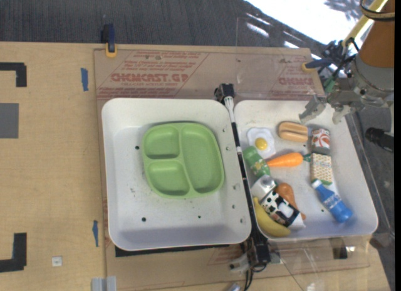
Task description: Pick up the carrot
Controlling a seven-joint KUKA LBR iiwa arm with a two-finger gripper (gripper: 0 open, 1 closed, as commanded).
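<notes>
The orange carrot (pixel 285 160) lies on its side in the middle of the right bin (pixel 363 186), with its green top pointing right. My gripper (pixel 324 111) hangs over the bin's far right corner, up and to the right of the carrot and well apart from it. Its two grey fingers (pixel 309 109) are spread open and hold nothing.
Around the carrot lie a hot dog (pixel 292 132), a fried egg (pixel 260 140), a green item (pixel 255 161), a red and white can (pixel 320 138), a patterned box (pixel 321 169), a blue bottle (pixel 333 202) and a banana (pixel 272 224). The left bin (pixel 119 177) holds a green divided plate (pixel 183 158).
</notes>
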